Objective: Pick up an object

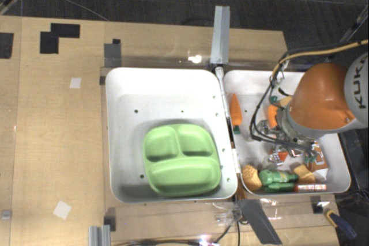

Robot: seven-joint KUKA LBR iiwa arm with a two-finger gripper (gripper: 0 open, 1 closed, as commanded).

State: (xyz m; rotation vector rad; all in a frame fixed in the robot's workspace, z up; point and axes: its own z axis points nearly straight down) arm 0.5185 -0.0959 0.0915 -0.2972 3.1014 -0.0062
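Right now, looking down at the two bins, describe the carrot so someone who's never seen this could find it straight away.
Find the right bin, the one the arm reaches into. Along its left wall, beside the divider between the bins, lies the carrot, lengthwise and apart from the toys heaped at the near edge. It is slim, plain orange and tapered, unlike the green toy and tan pieces in that pile.

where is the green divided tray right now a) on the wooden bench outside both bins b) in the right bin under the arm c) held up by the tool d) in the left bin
d: the green divided tray lies flat in the left bin, toward its near edge, apart from the arm over the right bin.
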